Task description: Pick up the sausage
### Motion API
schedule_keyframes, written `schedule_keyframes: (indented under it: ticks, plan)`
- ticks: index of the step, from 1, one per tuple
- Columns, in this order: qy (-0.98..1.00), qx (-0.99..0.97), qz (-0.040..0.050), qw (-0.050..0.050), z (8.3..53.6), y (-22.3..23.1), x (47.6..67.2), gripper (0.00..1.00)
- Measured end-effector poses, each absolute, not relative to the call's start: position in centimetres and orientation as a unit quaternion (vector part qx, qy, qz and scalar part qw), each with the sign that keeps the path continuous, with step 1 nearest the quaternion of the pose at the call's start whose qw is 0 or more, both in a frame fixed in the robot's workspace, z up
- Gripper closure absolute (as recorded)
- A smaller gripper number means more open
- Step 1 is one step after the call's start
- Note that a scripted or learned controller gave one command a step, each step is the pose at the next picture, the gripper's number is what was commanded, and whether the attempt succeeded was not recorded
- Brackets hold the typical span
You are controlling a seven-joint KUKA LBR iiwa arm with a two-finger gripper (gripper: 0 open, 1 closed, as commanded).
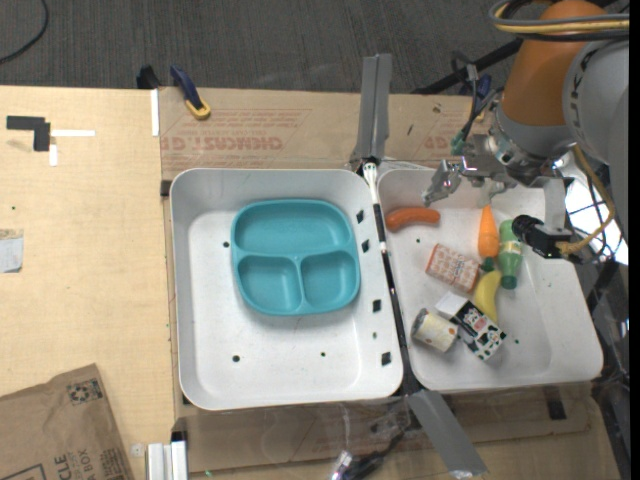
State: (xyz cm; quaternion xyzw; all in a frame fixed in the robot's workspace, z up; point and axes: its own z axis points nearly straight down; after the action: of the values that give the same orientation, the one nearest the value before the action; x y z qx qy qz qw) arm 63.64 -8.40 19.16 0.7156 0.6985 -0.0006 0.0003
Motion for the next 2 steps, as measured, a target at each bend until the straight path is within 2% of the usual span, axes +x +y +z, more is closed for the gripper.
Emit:
schedule_keyframes:
  ticks: [1, 2]
  plan:
    - [0.724, 0.689, -0.0001, 0.0, 9.2, -9.7, 60.5, 0.0]
    - [0.671, 0.742, -0.0029, -0.002, 9.2, -9.7, 65.7, 0.0]
